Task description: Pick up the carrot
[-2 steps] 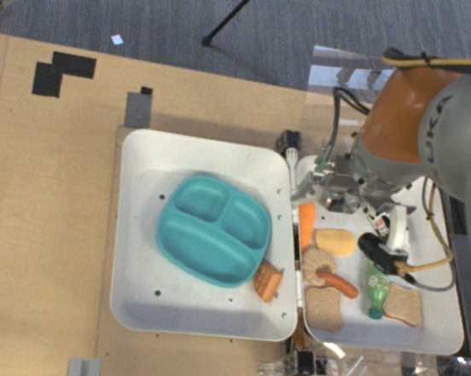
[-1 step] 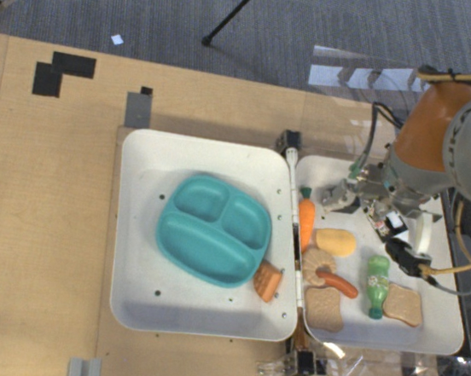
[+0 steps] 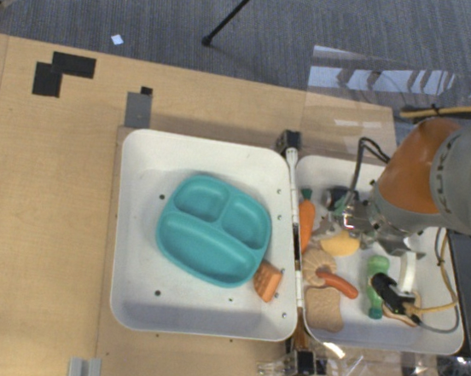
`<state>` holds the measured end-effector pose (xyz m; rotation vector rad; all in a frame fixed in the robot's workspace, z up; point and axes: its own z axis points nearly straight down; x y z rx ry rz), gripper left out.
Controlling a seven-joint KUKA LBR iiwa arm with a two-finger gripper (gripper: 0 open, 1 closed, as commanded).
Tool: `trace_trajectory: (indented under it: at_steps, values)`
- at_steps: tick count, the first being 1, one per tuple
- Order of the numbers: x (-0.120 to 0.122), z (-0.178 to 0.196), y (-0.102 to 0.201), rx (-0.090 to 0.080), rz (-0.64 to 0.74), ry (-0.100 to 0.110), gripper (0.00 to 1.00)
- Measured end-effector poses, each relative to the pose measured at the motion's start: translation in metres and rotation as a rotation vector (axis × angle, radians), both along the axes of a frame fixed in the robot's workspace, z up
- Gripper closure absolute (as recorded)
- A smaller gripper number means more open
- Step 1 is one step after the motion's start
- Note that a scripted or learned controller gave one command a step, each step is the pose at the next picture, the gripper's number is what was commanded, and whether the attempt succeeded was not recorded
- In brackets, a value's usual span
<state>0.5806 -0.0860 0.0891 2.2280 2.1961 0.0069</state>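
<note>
Carrot (image 3: 305, 222) is my target. It lies in the right bin (image 3: 437, 325), close against the wall shared with the left bin (image 3: 136, 286).

From the near edge back, a tan bread slice (image 3: 323, 308) lies nearest in the right bin, with a red sausage (image 3: 336, 283) just beyond it. Across the wall, a short orange piece (image 3: 267, 281) sits at the near corner of a teal divided plate (image 3: 213, 230). It could be mistaken for my target, but I judge the long tapered one with the green top to be the carrot.

Further back, a yellow rounded thing (image 3: 342, 244) lies just on the near side of my gripper (image 3: 343, 219), which hangs low over the right bin. I cannot tell whether it is open or closed, because the wrist hides it from above.

The carrot lies beside the gripper on the side toward the left bin, near it but apart. Its long axis runs near to far along the wall, green end farthest. I judge the next move to be a short sideways shift toward that wall, closing across the carrot's width, and the wall leaves little room there.

I can read no brand, label or lettering. The black blocks (image 3: 63, 72) on the far bench (image 3: 31, 233) are plain.
</note>
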Motion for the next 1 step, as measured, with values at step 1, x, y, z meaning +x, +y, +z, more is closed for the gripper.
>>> trace_trajectory:
  at_steps: [1]
  values:
    - [0.0027, 0.0113, 0.0025, 0.001, 0.005, -0.006, 1.0]
